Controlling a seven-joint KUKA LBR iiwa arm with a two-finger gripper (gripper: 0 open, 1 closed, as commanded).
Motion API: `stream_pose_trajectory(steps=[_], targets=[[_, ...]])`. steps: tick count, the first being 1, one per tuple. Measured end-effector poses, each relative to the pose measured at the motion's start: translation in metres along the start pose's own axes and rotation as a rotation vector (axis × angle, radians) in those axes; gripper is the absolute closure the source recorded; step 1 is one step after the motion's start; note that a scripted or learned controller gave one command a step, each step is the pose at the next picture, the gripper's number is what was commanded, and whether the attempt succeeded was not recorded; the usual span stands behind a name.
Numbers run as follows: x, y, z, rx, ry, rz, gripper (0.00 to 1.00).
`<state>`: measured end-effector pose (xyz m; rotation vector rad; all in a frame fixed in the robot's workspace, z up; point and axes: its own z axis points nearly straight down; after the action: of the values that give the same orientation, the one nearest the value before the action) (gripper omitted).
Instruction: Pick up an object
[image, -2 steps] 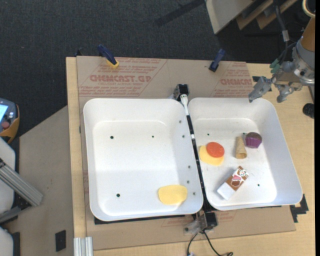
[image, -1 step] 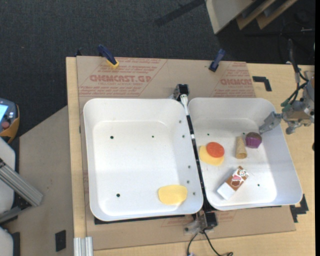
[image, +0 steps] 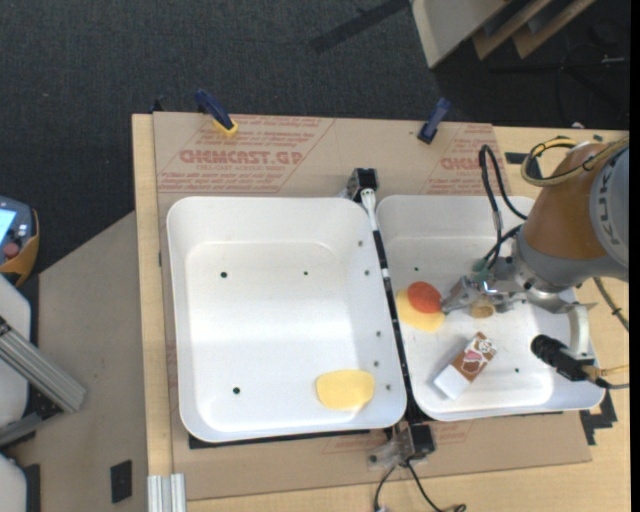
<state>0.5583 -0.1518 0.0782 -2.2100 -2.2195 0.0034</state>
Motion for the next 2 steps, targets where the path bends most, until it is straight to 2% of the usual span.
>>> stream_pose_trajectory(steps=[1,2], targets=[[-0.005,0.003,-0.017,-0.012,-0.007,0.005,1.00],[0.026,0.008,-0.070,-0.015,-0.006,0.001,1.00]])
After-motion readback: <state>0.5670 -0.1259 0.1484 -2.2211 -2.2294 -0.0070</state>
